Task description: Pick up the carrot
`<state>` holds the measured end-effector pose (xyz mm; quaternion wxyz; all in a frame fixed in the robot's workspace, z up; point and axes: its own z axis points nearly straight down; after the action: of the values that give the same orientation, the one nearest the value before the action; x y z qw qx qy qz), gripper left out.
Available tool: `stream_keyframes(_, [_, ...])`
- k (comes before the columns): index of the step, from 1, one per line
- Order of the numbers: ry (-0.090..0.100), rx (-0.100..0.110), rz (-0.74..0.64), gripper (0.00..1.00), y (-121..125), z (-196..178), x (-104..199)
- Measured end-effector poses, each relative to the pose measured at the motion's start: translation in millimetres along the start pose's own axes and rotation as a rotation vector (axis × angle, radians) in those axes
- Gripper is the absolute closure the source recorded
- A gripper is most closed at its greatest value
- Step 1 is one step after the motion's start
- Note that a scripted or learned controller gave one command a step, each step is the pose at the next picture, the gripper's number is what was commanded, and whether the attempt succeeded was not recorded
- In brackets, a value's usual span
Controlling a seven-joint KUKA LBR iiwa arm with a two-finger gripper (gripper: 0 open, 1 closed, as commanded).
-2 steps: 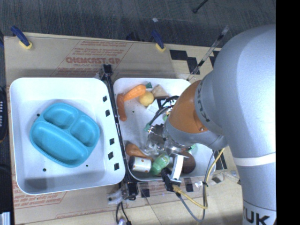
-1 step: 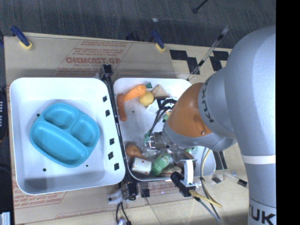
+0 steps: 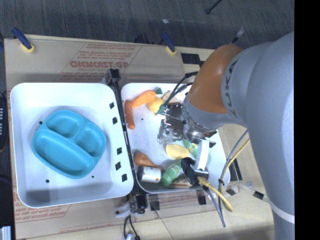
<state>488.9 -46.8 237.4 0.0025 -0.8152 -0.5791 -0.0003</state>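
The carrot [image 3: 142,98] lies at the right bin's [image 3: 150,131] far-left corner, beside a yellow piece [image 3: 155,105] and red sausage [image 3: 130,115]. The claw [image 3: 167,131] hangs mid-bin; its state I cannot tell.

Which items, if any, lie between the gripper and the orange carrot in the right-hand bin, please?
Nothing visible lies fully across the way. The metal two-finger gripper is over the right white bin, and the orange carrot lies near the bin's far left corner. A small yellow toy food piece beside the carrot crowds that side.
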Motion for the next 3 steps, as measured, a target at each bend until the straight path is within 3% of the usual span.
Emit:
stream_keyframes(1, [-0.004, 0.007, -0.321, 1.00, 4, 97, -55])
stream_keyframes(2, [-0.001, 0.006, -0.540, 1.00, 10, 146, -67])
stream_keyframes(3, [-0.002, 0.006, -0.540, 0.00, 10, 146, -67])
